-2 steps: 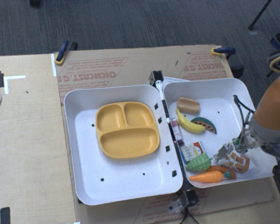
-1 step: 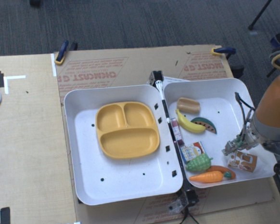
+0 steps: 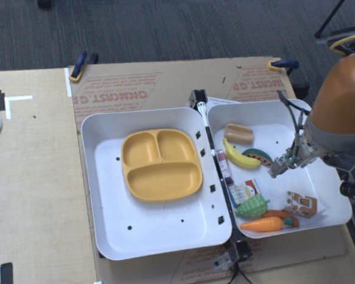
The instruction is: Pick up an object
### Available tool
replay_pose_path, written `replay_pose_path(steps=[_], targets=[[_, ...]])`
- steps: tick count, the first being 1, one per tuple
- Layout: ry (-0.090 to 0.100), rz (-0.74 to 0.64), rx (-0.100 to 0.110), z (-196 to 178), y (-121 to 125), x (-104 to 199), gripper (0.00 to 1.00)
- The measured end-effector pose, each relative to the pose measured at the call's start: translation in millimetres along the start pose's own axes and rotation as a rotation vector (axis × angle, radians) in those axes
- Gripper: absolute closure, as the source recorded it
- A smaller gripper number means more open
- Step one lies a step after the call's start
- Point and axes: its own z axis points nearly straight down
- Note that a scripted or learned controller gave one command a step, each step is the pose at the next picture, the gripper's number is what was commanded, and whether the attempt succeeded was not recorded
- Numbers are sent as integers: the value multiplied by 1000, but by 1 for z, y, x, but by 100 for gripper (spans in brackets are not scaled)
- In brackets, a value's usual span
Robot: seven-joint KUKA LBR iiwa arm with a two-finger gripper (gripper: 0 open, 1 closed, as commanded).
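Observation:
The right bin (image 3: 273, 115) holds several toy foods. A tan bun (image 3: 238, 133) lies at the back, with a yellow banana (image 3: 240, 156) just in front of it and a dark green curved piece (image 3: 262, 156) against the banana's right end. Toward the front are a small printed card (image 3: 242, 192), a green leafy toy (image 3: 252, 208), an orange carrot (image 3: 263, 224) and a brown waffle-like piece (image 3: 302, 204). My gripper (image 3: 276, 168) hangs low over the bin's middle, just right of the green piece, with nothing visibly in it.
A yellow divided plate (image 3: 161, 164) sits in the left bin (image 3: 102, 193). A thin wrapped bar (image 3: 222, 165) lies along the right bin's left wall. The arm's orange band (image 3: 342, 101) looms over the right bin's far right side. Cardboard (image 3: 124, 90) lies under both bins.

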Motion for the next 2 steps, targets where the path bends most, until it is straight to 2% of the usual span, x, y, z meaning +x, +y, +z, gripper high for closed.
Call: replay_pose_path(steps=[1, 2], targets=[[-1, -23, 0, -199, 16, 33, 100], [1, -270, 1, -47, 6, 89, 100]])
